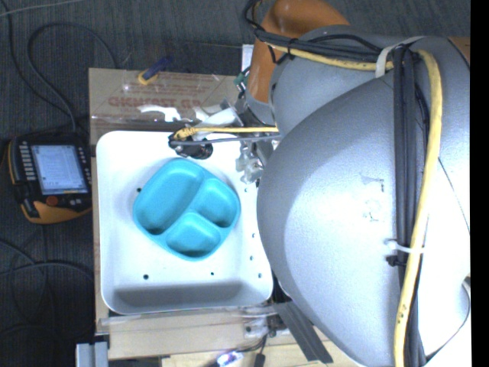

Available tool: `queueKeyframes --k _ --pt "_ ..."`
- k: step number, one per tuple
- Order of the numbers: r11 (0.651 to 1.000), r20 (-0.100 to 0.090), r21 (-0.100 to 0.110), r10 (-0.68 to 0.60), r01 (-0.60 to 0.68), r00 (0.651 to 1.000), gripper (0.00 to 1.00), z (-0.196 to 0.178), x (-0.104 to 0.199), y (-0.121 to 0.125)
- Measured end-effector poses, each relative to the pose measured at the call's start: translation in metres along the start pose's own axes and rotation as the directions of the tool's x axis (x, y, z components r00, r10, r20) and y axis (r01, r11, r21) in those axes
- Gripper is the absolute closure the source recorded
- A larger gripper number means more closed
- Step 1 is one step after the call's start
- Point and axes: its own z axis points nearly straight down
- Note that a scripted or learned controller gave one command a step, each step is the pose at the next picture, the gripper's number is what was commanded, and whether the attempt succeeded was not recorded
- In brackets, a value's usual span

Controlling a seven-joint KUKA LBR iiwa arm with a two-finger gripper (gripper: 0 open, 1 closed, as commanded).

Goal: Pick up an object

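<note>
— Where's the dish [187, 209]?
— It lies flat in the middle of the white bin [114, 281], hollows up.
— And the gripper [250, 167]?
— By the bin's far right corner, just beside the dish. The grey arm [359, 205] covers it, so I can't tell whether it's open or closed.

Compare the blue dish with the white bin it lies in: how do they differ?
The blue dish is smaller than the white bin and lies inside it. The dish has three hollows; the bin is one open basin. The dish sits cornerwise to the bin's sides. Both are shallow, with rounded corners.
</note>
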Motion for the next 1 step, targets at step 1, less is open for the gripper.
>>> queueKeyframes --k 1 --pt "0.994 -0.004 -0.001 0.106 -0.106 0.994 1.0 -0.1778 0.0012 0.0381"
